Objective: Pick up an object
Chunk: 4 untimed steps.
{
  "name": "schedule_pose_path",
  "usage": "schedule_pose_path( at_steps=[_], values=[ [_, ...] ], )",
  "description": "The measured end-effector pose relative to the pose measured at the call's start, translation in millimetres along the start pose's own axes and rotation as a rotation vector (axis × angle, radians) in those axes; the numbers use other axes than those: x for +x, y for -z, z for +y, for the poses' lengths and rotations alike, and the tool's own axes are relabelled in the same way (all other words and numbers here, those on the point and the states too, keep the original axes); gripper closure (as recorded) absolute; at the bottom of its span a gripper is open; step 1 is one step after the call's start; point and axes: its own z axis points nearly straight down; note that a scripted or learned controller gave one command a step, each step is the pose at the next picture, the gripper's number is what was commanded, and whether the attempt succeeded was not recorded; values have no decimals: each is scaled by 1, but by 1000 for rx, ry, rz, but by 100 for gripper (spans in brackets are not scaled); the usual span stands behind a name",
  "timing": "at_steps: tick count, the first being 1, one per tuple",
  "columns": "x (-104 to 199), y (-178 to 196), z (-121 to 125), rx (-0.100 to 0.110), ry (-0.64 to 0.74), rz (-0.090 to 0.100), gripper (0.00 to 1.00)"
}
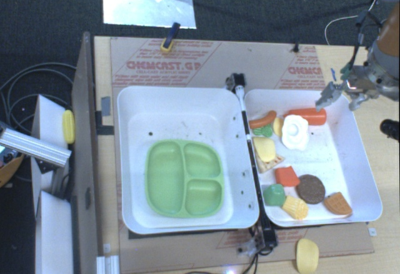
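Observation:
The right bin [365, 166] holds several toy foods: an orange-red sausage [306, 116], a white fried egg [294, 132], a small hot dog [262, 119], a yellow piece [265, 149], a red block [286, 176], a brown cookie [310, 189], a green piece [274, 194], yellow corn [295, 207] and an orange slice [337, 204]. My gripper [342, 99] hovers over the bin's far right corner, just right of and above the sausage. It is open, its fingers spread, with nothing between them.
The left bin [134, 110] holds a green divided plate [184, 177]. A yellow toy [306, 254] lies on the bench in front of the right bin. A clamp [236, 84] joins the bins at the far edge. Cables run behind the arm.

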Motion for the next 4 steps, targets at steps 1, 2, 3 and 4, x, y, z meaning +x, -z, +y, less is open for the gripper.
schedule_pose_path(
  at_steps=[1,2,3,4],
  values=[
    [77,-130,-2,7,7,5,0],
    [78,-173,-75,-11,-5,3,0],
    [75,-171,-101,-22,-3,-2,0],
    [65,-171,-108,-20,0,2,0]
  ],
)
